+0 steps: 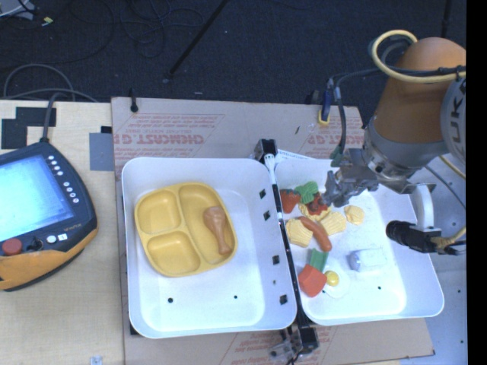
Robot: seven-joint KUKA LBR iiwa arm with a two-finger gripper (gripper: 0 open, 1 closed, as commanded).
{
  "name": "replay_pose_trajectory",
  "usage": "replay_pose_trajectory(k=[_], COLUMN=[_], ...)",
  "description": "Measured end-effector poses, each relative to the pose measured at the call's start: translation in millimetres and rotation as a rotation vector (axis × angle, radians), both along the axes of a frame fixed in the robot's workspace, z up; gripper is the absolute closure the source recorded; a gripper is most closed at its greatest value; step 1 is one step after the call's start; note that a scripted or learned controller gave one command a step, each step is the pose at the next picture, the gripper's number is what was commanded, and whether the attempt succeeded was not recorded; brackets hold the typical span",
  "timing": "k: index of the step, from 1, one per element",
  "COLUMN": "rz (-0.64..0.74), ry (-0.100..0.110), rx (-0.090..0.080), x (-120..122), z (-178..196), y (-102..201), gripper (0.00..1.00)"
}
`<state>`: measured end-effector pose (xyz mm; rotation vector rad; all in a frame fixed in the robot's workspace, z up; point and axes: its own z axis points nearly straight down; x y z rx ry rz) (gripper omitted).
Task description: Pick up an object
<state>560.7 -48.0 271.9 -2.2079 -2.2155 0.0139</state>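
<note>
the toy food pile [316, 230] shows red, green and yellow pieces clustered in the right bin [411, 295], directly under and below-left of the gripper [332, 196]. bare white floor opens toward the bin's far corner; the divider rim sits close to the pile's left. the chicken leg [217, 228] lies in the yellow tray [163, 215], well left.

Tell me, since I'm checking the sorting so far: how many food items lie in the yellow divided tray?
1: a tan plastic chicken drumstick lies in the right-hand compartment of the yellow divided plastic tray, in the left white bin.
</note>
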Motion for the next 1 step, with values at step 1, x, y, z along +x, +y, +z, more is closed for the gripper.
replay_pose_trajectory(k=[1], rz=[0.003], ry=[-0.025], rx=[0.000], x=[-35.1], z=[122.6], y=[52.0], gripper=[1.00])
